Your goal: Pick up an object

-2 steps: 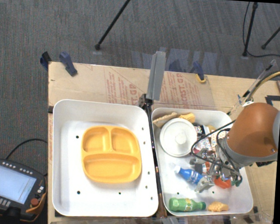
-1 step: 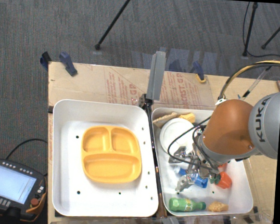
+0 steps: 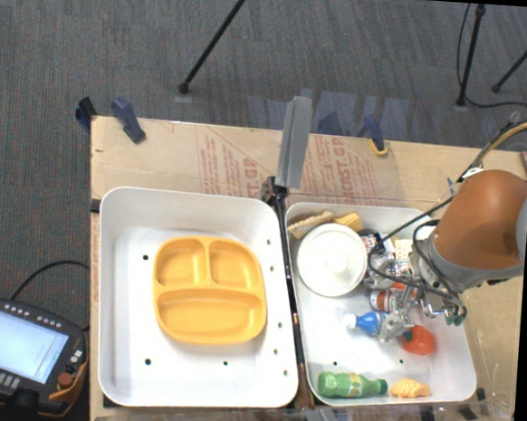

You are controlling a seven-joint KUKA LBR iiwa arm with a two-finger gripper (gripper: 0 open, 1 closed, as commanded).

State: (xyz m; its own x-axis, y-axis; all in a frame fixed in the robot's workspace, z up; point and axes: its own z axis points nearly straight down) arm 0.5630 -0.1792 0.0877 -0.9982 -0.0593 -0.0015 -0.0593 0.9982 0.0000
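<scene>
Over the right bin [image 3: 465, 375], the KUKA arm's gripper [image 3: 398, 321] hangs low among clutter, apparently lined up for a pick; jaws' state can't be told from this angle. Likeliest targets, judging by position: a blue-capped bottle [image 3: 366, 324] just left of the gripper and a red-orange toy [image 3: 419, 340] just right of it. A white bowl [image 3: 331, 259] sits up-left of the gripper; a green bottle [image 3: 351, 384] lies below it. Left bin [image 3: 112, 284] holds a yellow divided plate [image 3: 210, 289]. Cardboard-topped counter [image 3: 204, 159], grey carpet [image 3: 95, 37], tripod legs behind.

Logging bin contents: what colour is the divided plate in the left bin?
Yellow-orange all over; the divided plate shows clearly in the camera view.
</scene>
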